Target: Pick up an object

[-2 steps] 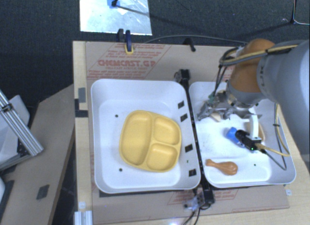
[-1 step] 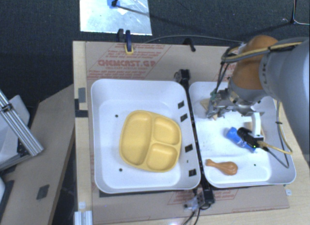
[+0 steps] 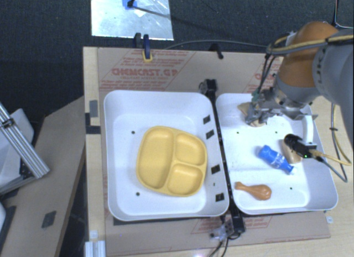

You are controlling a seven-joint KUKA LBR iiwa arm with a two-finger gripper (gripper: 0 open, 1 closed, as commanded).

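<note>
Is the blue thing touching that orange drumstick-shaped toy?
Apart. The camera view shows bare white bin floor between the blue thing and the drumstick toy.

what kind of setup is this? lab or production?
Most likely a research lab grasping rig, not production: two white bins on a cardboard-covered bench, toy-like props such as a yellow divided plate and a blue object, and the arm over the right bin.

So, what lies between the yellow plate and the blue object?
In the camera view, the black divider where the two bins meet lies between the yellow plate and the blue object, plus bare white bin floor.
</note>
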